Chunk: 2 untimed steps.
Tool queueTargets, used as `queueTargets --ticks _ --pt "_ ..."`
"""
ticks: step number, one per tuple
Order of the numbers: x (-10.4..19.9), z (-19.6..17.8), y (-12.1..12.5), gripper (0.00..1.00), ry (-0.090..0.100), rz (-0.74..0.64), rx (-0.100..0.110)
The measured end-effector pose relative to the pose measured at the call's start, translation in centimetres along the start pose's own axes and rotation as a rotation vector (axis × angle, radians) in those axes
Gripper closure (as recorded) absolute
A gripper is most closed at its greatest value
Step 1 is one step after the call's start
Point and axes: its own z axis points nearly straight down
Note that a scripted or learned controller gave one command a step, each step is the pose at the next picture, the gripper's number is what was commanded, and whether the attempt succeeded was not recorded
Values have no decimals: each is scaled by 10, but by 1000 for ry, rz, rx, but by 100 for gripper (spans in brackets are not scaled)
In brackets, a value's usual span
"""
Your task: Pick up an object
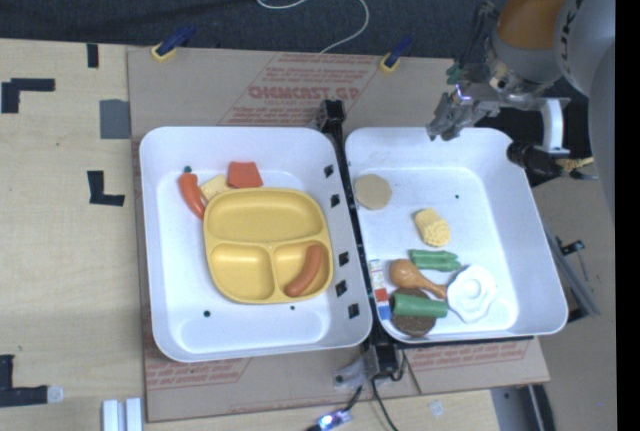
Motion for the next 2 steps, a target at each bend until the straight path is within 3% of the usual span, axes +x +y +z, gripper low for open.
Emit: queueTargets --ticks 2 --pt "101 -7 -16 100 0 0 0"
